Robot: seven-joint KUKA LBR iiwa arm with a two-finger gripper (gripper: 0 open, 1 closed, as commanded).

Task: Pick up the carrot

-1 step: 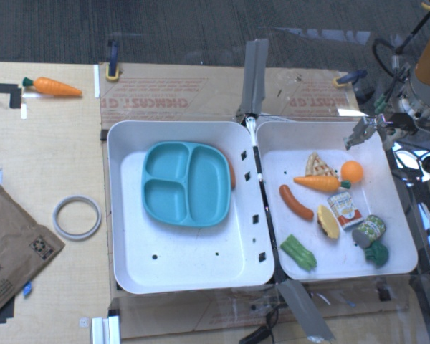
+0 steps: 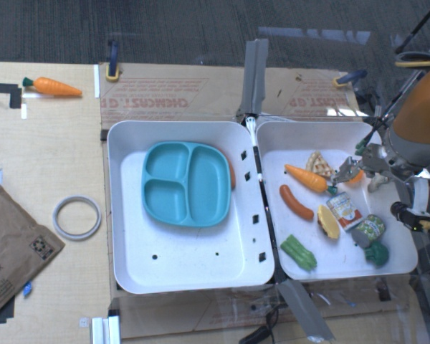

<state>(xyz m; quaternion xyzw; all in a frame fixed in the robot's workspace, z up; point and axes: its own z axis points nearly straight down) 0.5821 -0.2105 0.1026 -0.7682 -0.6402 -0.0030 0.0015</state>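
Observation:
The carrot [image 2: 305,178] lies in the right bin [image 2: 272,213], orange, with its green top pointing right and its tip toward the upper left. My gripper [image 2: 356,180] hangs low over the bin just right of the carrot's green end, open, with one finger [image 2: 342,171] close to that end. A small orange piece [image 2: 355,178] shows between the fingers on the bin floor. The carrot is not held. A second carrot [image 2: 54,87] lies on the bench at the far upper left, outside the bins.
Around the carrot lie a waffle wedge [image 2: 319,163], a red sausage [image 2: 296,201], a yellow piece [image 2: 329,225], a packet [image 2: 342,210], a green can [image 2: 370,228], broccoli [image 2: 377,254] and a green pepper [image 2: 298,253]. The left bin [image 2: 129,256] holds a blue divided plate [image 2: 188,184]. A tape ring [image 2: 77,216] sits on the bench.

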